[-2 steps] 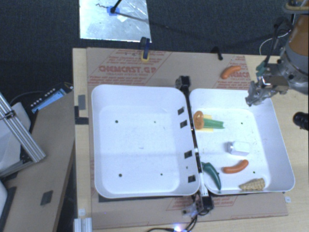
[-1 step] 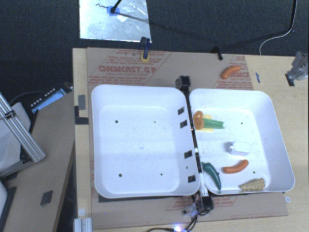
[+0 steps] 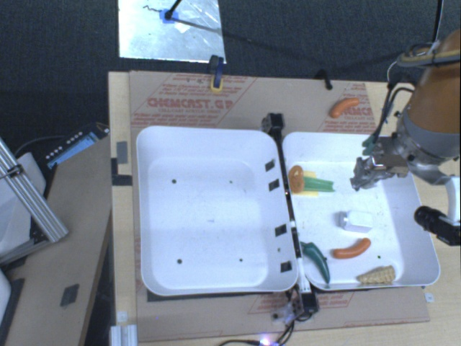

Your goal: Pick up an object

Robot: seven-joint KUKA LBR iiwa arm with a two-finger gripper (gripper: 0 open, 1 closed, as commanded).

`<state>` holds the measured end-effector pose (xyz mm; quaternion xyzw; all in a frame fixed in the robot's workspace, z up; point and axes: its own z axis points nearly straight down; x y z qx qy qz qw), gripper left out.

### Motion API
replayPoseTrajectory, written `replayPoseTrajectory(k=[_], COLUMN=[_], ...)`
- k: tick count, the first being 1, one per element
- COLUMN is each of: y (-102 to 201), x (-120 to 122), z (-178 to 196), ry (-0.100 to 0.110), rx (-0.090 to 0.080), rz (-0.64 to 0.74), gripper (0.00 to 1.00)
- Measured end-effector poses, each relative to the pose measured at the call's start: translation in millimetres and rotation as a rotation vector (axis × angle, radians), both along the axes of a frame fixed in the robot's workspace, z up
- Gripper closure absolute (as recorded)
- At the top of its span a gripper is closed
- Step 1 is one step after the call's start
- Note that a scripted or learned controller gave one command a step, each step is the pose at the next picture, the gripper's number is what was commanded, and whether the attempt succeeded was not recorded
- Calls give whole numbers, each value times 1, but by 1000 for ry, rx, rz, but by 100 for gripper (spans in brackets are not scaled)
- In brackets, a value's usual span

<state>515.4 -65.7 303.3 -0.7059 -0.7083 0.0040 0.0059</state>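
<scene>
My gripper (image 3: 365, 175) hangs over the right bin (image 3: 418, 225), near its upper right part, with nothing visible between its fingers. Left of it lies a toy carrot (image 3: 308, 182) with an orange head and green leaves. Below the gripper rests a small white block (image 3: 356, 221). Farther down lie an orange sausage (image 3: 351, 249), a dark green pepper (image 3: 316, 259) and a tan waffle-textured wedge (image 3: 377, 274) at the bin's front edge.
The left bin (image 3: 209, 207) sits beside the right one, joined by a black clip strip (image 3: 281, 193). Another orange sausage (image 3: 344, 107) lies on the cardboard behind the right bin. A yellow and blue clamp (image 3: 216, 74) stands at the back.
</scene>
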Motion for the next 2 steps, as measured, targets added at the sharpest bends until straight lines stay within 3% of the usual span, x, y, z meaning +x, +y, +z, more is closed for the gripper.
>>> replayPoseTrajectory(k=[1,2], y=[21,55], x=[-13,-14], z=[169,70], ry=[-36,-8], rx=[-3,-2], rz=[4,4], gripper=[100,100])
